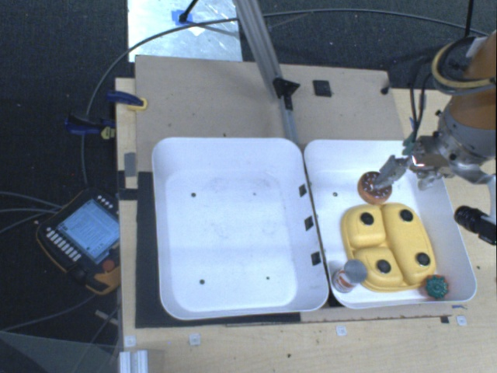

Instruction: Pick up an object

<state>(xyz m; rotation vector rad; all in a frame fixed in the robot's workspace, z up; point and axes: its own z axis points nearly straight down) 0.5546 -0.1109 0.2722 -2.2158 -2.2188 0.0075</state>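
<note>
Now | end effector (380, 183) over brown ring (374, 187), grip unclear | yellow tray (388, 245) just beside

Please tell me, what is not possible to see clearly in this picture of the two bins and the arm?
- Gripper: too small and blurred in the camera view to judge its fingers.
- Small brown round object: partly covered by the gripper; contact unclear.
- Arm: cut off by the right edge.
- Small green object: too small to identify.

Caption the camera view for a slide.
Gripper poised over a small brown object in the right bin, beside a yellow block.
</note>
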